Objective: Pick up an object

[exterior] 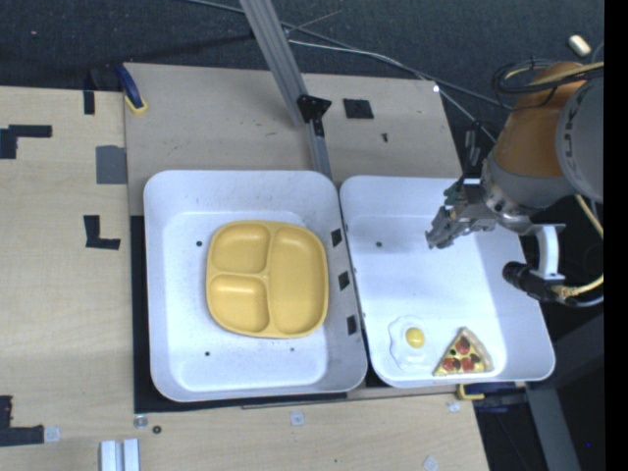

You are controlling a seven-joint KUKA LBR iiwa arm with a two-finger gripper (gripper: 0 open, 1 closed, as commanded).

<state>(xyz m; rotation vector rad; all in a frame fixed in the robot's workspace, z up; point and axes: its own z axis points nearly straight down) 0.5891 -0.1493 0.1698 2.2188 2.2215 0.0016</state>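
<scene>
In the right bin [510, 292] lie a fried egg toy [409, 340] and a pizza slice toy [463, 353], side by side at the near edge. My gripper [442, 234] hovers over the far part of the same bin, well up and back from both toys. I see nothing between its fingers. The left bin [177, 263] holds a yellow divided plate [267, 278] in its middle.
A slanted metal pole [280, 52] crosses the bench behind the bins, ending at a black bracket [314, 106]. Cables trail over the dark floor at the top. A blue and yellow clip [130, 88] sits at the bench's far left corner.
</scene>
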